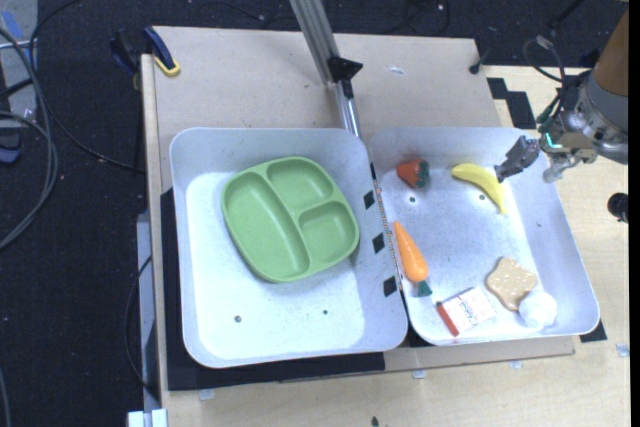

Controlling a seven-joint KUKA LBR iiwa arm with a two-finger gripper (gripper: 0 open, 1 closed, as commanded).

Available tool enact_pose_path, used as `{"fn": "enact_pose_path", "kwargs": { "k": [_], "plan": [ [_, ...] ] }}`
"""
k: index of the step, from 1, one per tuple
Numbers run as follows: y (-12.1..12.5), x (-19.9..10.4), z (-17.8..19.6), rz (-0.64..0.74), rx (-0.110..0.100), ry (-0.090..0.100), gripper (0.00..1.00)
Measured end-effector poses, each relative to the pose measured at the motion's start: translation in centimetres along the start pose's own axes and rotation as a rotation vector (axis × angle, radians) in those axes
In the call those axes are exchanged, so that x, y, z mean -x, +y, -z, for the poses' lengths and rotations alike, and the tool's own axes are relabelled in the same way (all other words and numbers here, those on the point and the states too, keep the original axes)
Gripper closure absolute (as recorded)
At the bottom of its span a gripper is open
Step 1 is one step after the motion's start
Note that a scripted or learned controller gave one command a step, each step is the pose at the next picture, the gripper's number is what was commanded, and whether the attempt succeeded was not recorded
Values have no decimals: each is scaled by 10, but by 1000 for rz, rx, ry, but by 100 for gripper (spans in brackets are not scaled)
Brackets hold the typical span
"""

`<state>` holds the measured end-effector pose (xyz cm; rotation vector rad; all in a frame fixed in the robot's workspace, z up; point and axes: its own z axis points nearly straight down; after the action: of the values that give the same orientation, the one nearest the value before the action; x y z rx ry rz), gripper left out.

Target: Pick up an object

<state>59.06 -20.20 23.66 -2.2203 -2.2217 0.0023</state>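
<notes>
Judging from how things lie, we put the pick at its very start: nothing is lifted yet. Every candidate sits loose on the floor of the right bin (pixel 560 225): a banana (pixel 481 185) near the far right side, a strawberry (pixel 412 173) left of it, a carrot (pixel 409 255) along the left wall, a red-and-white box (pixel 466 311) at the near edge, and a piece of toast (pixel 511 284) with a white ball (pixel 538 310) just beside it. Our gripper (pixel 536 161) hangs over the bin's far right rim, near the banana's tip but apart from it, its two fingers spread with nothing between them. The left bin (pixel 200 315) bears a green divided plate (pixel 290 217). What we reckon is left: come down over a chosen object, likely the banana, close on it, and raise it clear
</notes>
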Motion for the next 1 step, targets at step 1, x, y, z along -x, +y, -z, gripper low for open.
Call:
{"fn": "enact_pose_path", "kwargs": {
  "k": [1],
  "plan": [
    [1, 0, 1, 0, 2, -1, 0]
  ]
}}
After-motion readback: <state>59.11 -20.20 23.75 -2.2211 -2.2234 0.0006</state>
